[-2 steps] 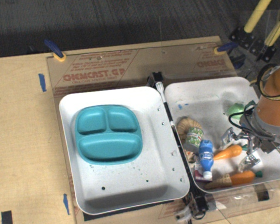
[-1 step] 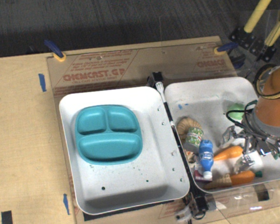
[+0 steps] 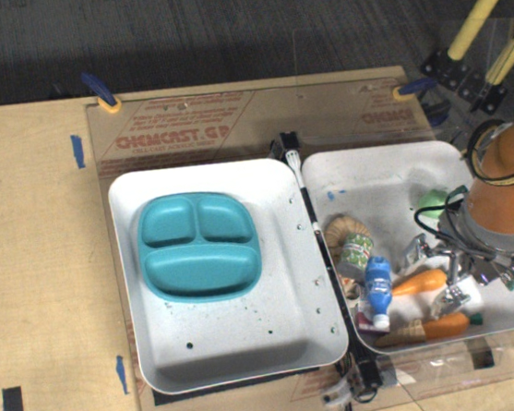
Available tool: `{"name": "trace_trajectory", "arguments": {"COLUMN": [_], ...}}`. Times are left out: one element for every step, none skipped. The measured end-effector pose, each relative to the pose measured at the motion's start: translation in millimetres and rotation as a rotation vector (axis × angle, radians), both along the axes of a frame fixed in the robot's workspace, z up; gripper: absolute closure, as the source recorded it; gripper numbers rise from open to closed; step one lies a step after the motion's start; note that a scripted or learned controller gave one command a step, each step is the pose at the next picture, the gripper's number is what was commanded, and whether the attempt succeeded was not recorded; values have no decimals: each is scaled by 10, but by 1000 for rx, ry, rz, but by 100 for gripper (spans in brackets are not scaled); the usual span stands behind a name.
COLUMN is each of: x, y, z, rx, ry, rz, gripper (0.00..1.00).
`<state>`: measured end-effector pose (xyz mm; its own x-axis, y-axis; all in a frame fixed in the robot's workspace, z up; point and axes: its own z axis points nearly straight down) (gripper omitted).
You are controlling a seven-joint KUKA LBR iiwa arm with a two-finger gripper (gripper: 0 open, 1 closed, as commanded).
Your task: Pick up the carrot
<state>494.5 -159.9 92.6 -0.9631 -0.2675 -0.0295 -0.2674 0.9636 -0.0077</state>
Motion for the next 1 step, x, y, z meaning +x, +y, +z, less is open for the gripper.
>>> {"name": "trace_trajectory", "arguments": {"x": [20], "y": [-174], "z": [-8], "rx": [-4], "ry": [2], "rz": [183], "gripper": [0]}}
